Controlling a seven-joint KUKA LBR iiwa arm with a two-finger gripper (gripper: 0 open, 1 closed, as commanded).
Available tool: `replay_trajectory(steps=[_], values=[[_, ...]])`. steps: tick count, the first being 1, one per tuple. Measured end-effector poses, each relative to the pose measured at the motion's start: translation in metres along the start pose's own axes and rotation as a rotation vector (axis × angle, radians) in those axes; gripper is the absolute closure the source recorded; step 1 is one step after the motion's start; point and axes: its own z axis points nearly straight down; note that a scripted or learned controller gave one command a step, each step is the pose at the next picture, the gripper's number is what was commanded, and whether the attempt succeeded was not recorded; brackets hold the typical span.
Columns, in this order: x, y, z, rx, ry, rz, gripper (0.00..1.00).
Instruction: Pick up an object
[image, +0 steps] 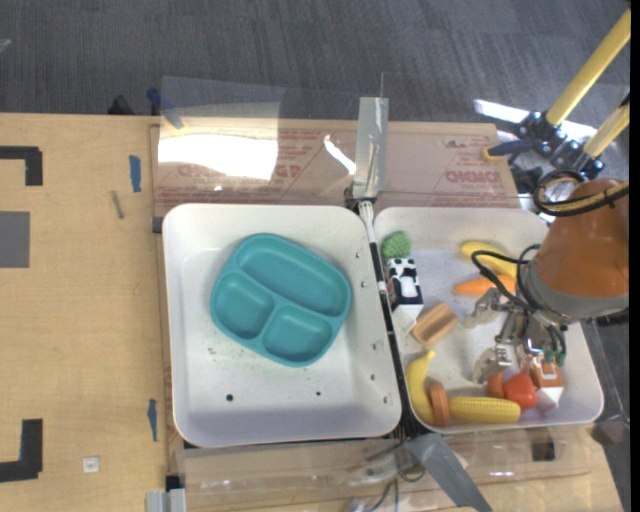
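Note:
My gripper hangs low over the right bin, in its near right part, below the orange band of the arm. Right under it lie a red toy tomato and a small orange and white piece. A yellow corn cob and a banana rest along the bin's near edge. A tan bread piece sits to the gripper's left. No object visibly sits in the gripper.
Further back in the right bin are a black and white cow toy, a green item, a yellow piece and an orange carrot. The left bin holds a teal divided plate.

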Motion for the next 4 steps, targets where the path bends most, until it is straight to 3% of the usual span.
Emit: replay_trajectory(steps=[1, 2, 3, 4], values=[[0.032, -0.036, 0.001, -0.002, -0.010, 0.059, 0.00], [-0.045, 0.001, -0.010, -0.004, -0.004, 0.043, 0.00], [-0.097, 0.026, 0.002, -0.003, -0.007, 0.071, 0.00], [-0.101, 0.026, -0.013, -0.003, -0.022, 0.070, 1.00]])
